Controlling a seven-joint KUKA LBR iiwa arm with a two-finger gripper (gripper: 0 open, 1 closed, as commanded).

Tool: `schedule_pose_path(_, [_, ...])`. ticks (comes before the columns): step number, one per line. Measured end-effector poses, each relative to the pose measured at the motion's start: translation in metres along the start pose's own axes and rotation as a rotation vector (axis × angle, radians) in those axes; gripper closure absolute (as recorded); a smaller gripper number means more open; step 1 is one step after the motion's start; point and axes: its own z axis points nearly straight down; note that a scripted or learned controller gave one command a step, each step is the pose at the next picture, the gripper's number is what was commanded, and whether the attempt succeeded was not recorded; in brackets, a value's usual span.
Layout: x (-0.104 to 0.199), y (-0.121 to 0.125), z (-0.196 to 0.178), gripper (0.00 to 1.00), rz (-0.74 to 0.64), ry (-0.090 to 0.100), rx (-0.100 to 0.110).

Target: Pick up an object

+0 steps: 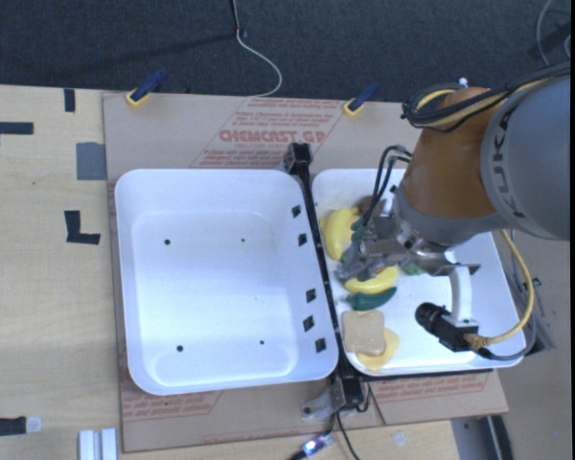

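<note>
The arm reaches over the right bin (489, 343), and its gripper (362, 257) hangs low among the objects at that bin's left side. A yellow banana-like piece (337, 228) lies just above the gripper. Another yellow curved piece (374, 281) sits right under it, on top of a dark green object (369, 300). A tan sponge-like block (364, 332) rests on a yellow disc (387, 348) near the bin's front. The arm's body hides much of the bin's middle.
The left bin (211, 276) sits beside the right one, with a black divider with clips (311, 266) between them. A black cable connector (441, 326) on a yellow cable hangs over the right bin's front. Both bins rest on a cardboard sheet (259, 137).
</note>
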Motion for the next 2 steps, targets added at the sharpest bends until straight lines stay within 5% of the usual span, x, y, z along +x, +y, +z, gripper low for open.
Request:
schedule_pose_path(1, [0.042, 0.051, 0.034, 1.0, -0.001, -0.002, -0.002])
schedule_pose_path(2, [0.017, 0.018, 0.034, 1.0, 0.003, -0.003, 0.001])
